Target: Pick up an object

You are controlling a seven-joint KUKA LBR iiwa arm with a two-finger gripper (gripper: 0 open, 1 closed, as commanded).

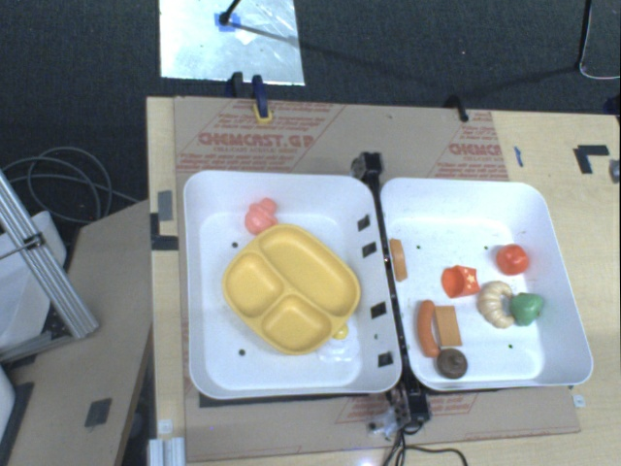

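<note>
A small pink toy [260, 216] is partly tucked under the upper-left rim of a yellow divided plate [292, 286]; a yellow scrap [340, 332] peeks from the plate's lower right, too small to identify. Both bins sit on a printed protective sheet [291, 140] over a wooden bench, with dark carpet, a shiny foil square [231, 25] and loose cables [58, 178] around.

The left bin [209, 357] holds the plate. The right bin [543, 216] holds the pickable items:
- a red ball-like toy [511, 258]
- an orange-red piece [460, 281]
- a cream croissant shape [496, 303] touching a green toy [527, 308]
- an orange sausage [426, 326] beside a tan block [446, 325]
- a brown disc [451, 362]
- an orange sliver [398, 260] by the left wall
</note>
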